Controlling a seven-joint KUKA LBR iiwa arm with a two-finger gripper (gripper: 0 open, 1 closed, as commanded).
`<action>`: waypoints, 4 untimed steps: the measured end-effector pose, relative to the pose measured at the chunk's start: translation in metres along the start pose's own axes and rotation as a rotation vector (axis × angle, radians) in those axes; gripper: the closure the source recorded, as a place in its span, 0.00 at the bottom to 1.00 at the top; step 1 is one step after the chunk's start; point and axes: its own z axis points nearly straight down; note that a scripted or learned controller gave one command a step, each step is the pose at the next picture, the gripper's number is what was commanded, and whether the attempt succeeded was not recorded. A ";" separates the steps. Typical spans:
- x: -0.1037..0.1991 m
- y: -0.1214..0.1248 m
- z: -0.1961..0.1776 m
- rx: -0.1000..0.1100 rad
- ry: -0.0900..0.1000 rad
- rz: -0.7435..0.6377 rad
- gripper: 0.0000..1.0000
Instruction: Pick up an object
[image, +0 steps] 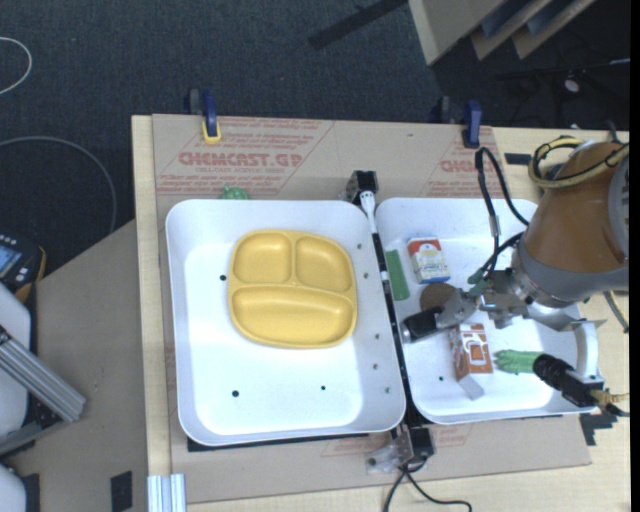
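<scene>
Over the right bin (440, 392), we see the gripper (468, 308) low among the clutter; whether it is open or closed we cannot tell. We count six loose things there. One green strip (398, 273) lies along the left wall and one small carton (430, 260) sits toward the back. One brown round piece (436, 297) and one black piece (420, 323) are just beside the gripper, with one orange packet (471, 353) in front of it. One green item (515, 362), perhaps a toy, lies near the front wall. One yellow divided plate (293, 288) sits toward the back of the left bin (270, 400), whose front half is bare floor.
</scene>
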 end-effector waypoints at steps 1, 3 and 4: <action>0.007 -0.029 0.008 -0.006 -0.003 0.003 0.00; 0.079 -0.027 -0.049 -0.015 -0.004 -0.004 1.00; 0.151 -0.027 -0.165 -0.024 -0.001 -0.009 1.00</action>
